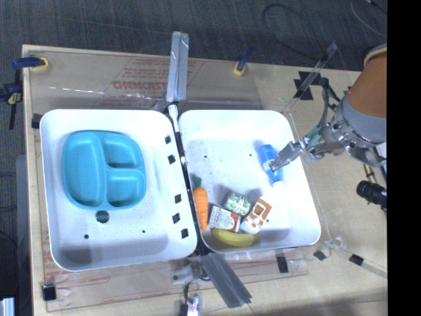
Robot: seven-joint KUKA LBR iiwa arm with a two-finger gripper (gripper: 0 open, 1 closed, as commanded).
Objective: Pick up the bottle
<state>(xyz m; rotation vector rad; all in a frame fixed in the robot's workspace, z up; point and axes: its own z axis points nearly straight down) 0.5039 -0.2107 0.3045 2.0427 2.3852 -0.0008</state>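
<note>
- bottle [268, 161]: blue body, white cap end pointing toward the near-right, lying on its side in the right bin [217, 133], close to that bin's right wall.
- gripper [279, 162]: comes in from the right over the bin's right wall, fingers down at the bottle's right side, overlapping its cap end. Can't tell whether the fingers are spread or closed, or whether the bottle sits between them; too small and dark to read.
- arm [368, 97]: grey with orange band, at the right edge of the view, wrist angled down-left toward the right bin.
- carrot [200, 206]: lies lengthwise along the left wall of the right bin, green top pointing away.
- banana [231, 237]: at the near wall of the right bin, just below the cartons.
- two small cartons: green one [237, 204] and orange-white one [258, 214], side by side, touching or nearly so, well apart from the bottle.
- left bin [72, 236]: holds a blue divided tray [102, 170] in its far-left part.
</note>
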